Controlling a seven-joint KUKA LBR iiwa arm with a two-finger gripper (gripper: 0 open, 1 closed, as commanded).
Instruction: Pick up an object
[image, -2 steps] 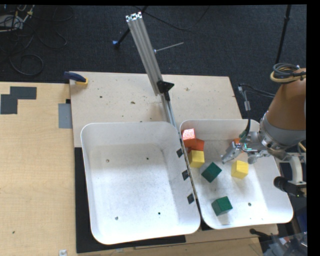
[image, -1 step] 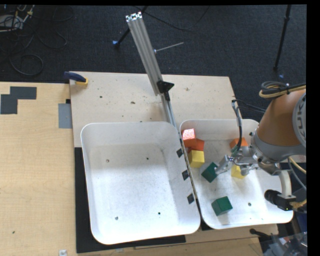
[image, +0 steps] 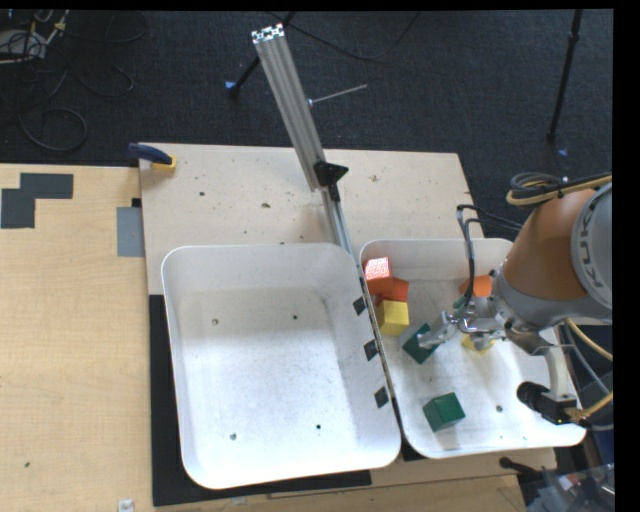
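Gripper (image: 447, 330) low in right bin (image: 500, 428), fingers narrowed beside dark green block (image: 418, 345), grasp unconfirmed; pick looks underway, lift not yet done.

I've got the bench (image: 250, 195) in view: pale speckled board, a few dark specks and small holes on the far part. Two shallow white bins sit on it side by side, touching along the middle: left bin (image: 190, 300), right bin (image: 425, 250). A black mat (image: 158, 400) shows under the left bin's left and near edges. Blue-and-yellow clamp (image: 152, 155) at the bench's far left corner. A slanted aluminium post (image: 295, 110) rises from the far middle, just behind where the bins meet. Light wood surface (image: 70, 340) butts against the bench on the left.
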